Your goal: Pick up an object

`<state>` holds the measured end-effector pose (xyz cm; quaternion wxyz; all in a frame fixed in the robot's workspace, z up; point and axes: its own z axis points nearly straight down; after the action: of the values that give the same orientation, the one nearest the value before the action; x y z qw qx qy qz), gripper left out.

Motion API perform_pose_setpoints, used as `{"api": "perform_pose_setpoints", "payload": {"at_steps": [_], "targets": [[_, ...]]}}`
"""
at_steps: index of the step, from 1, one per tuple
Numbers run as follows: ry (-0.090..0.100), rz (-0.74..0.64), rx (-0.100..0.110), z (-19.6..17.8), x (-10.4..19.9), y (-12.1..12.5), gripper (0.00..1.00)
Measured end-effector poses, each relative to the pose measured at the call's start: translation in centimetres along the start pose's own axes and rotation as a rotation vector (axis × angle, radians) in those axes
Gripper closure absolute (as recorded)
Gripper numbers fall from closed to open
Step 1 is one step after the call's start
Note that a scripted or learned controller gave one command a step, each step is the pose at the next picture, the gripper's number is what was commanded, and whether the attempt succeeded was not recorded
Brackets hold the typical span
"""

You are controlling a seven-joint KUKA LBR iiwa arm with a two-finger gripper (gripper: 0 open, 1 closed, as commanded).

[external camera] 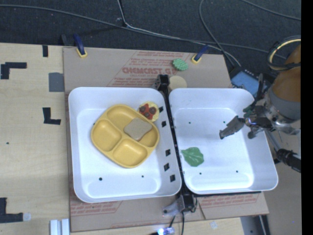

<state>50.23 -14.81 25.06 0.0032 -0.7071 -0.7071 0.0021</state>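
Nearest the camera, in the right bin [264, 180], a green leaf [192, 156] lies flat on the floor by the front-left corner, just beside the divider. Behind it and well apart to the right, the tool [234, 127] hangs over the bin's right half, one dark finger pointing left; whether it is released or clenched I cannot tell, and nothing shows in its grip. The step in hand looks like the approach: nothing is lifted yet. Next it likely has to travel forward and left to stand over the leaf, then drop low enough to catch so flat a thing. In the left bin [78, 180] sits a yellow tray [105, 133] bearing a tan slab [137, 129], red berries [148, 111] at its far edge. Farthest, a green piece [179, 63] rests on the tabletop [98, 72].
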Motion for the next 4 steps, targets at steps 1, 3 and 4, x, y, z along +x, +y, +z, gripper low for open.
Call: {"api": "perform_pose_setpoints", "payload": {"at_steps": [1,3,4], "targets": [[-0.001,-0.001,-0.006,-0.3,0.0,0.1,0.0],[0.0,-0.002,-0.001,9.9,0.3,0.7,0.0],[0.0,-0.002,-0.001,14.5,0.7,1.2,0.0]]}}
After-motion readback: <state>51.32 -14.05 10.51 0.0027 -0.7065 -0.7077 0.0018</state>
